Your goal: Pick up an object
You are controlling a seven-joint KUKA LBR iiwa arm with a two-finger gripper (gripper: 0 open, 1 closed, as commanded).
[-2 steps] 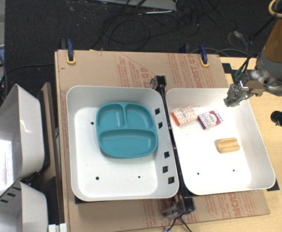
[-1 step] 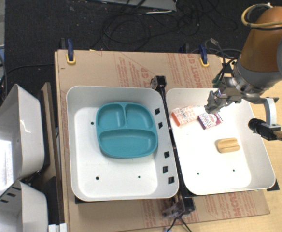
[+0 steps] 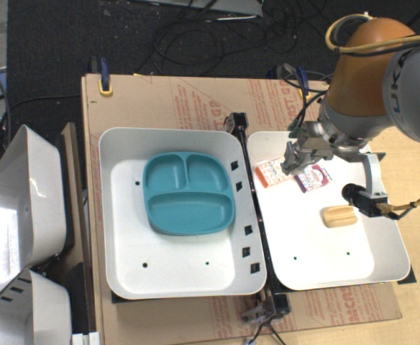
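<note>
Item 1, red-and-white packet (image 3: 270, 172): lies flat in the far-left part of the right bin (image 3: 325, 259), close to the wall shared with the other bin. Its long axis runs roughly left to right, slightly tilted. I read it as the likeliest pick.

Item 2, purple-and-white packet (image 3: 315, 178): also flat in the right bin, just right of item 1, with a gap between them.

Item 3, tool (image 3: 295, 162): hangs over that gap, the red-and-white packet just to its left and the purple-and-white packet just to its right and a little nearer. I cannot tell from here whether it is released or clenched, and I see nothing held in it. In my judgement a short shift left would centre it on item 1, closing across the packet's short side.

Item 4, tan block (image 3: 339, 216): nearer and further right in the same bin, apart from both packets, long axis left to right.

Item 5, left bin (image 3: 174, 263): holds a teal divided plate (image 3: 190, 193), well apart from the tool.

Item 6, desk (image 3: 195, 105): carries both bins side by side.
</note>
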